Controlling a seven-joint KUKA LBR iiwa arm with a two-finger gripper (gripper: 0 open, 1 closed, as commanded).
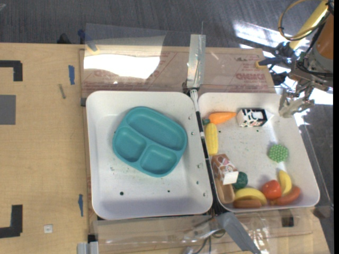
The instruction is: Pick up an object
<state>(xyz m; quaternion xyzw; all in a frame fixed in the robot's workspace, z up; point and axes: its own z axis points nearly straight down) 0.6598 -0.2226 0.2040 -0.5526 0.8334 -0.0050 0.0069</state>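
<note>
My gripper (294,103) hangs over the far right corner of the right bin (312,163), open, with nothing between its fingers. The bin below holds toy food. An orange carrot (222,117) and a black-and-white cow block (251,117) lie along the far wall, just left of the gripper. A yellow corn cob (211,137) rests by the left wall. A green bumpy ball (278,153) sits mid-right. At the near edge crowd a brown packet (224,168), a dark green piece (241,180), two bananas (250,195), a red tomato (271,189) and a sausage (290,197).
The left bin (100,194) holds a teal divided plate (150,141). A clear upright divider (196,62) stands behind the seam between the bins. Cables loop (296,15) above the wrist at the top right. A brown bench (37,157) lies to the left.
</note>
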